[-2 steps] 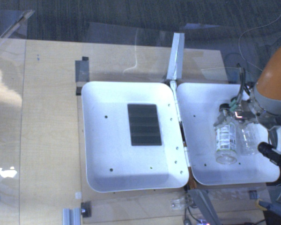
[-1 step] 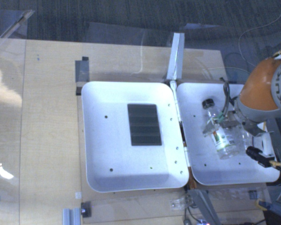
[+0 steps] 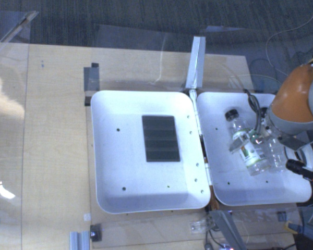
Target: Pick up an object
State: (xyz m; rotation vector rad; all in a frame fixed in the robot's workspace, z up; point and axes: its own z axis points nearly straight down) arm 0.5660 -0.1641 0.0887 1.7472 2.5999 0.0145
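Clear plastic catches the light in the right bin (image 3: 219, 189), where a small water bottle (image 3: 246, 146) lies on its side, dark cap pointing up toward the bin's far-left corner and its green-and-white label near the middle of its body. The grey arm (image 3: 297, 100), orange band bright above the wrist, reaches over this bin's right edge, and the gripper (image 3: 259, 134) sits right at the bottle's upper side, touching or just above it. Whether the bottle is actually pinched cannot be told from this angle. Left of that bin, the other white bin (image 3: 109, 155) carries a dark rectangular panel (image 3: 160, 138) flat near its centre, well apart from the bottle.
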